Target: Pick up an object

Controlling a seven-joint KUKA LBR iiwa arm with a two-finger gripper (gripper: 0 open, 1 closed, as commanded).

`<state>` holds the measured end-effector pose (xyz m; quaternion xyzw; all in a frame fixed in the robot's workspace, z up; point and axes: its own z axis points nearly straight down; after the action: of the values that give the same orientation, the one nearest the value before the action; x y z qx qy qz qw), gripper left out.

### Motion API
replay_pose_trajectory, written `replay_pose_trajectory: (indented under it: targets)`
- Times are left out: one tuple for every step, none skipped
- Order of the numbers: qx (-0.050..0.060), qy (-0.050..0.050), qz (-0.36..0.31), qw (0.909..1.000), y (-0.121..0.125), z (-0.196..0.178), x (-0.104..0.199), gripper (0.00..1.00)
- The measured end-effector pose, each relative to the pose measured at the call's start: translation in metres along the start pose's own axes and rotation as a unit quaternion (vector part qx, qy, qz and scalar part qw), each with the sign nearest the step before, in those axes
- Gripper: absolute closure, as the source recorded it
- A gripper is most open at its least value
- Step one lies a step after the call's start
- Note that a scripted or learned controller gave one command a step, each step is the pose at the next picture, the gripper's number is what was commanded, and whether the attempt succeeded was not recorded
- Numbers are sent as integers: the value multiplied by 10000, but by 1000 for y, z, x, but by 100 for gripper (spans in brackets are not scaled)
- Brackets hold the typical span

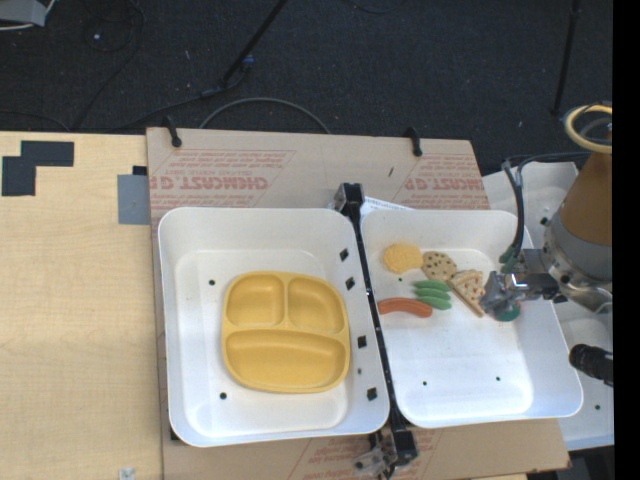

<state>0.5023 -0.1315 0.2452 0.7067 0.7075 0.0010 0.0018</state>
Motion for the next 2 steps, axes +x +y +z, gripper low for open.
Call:
replay_pose_trajectory:
  targets:
    - [26,14,-20,10000,7,-6,53,100]
    - [30,14,-20,10000,10,-9,99,100]
